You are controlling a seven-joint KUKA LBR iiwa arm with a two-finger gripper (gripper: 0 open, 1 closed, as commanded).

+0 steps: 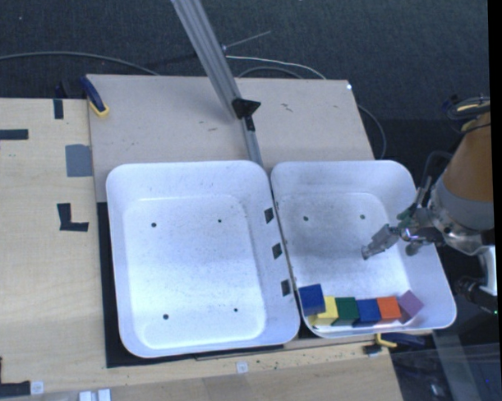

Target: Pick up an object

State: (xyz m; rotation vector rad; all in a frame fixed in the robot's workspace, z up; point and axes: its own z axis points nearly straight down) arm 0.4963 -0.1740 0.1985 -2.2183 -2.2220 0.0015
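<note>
Right now my blocks sit low in the frame, lined up along the bottom edge of the right bin. From left to right I see a blue block resting on a yellow block, then a green block, another blue block, an orange block and a purple block. They touch each other in a tight row.

A bit higher up, at the right side of the frame, my end effector hangs over the middle of the right bin. Nothing is in it. I cannot tell how wide it is open.

So I think I am only reaching, not grabbing yet. Next I should move down toward the bottom of the frame, over one block. The purple one at the end may be easiest, since one side is free.

Farther left lies the left bin. Toward the top, a metal pole crosses the surface.

I can read no words or labels anywhere.
</note>
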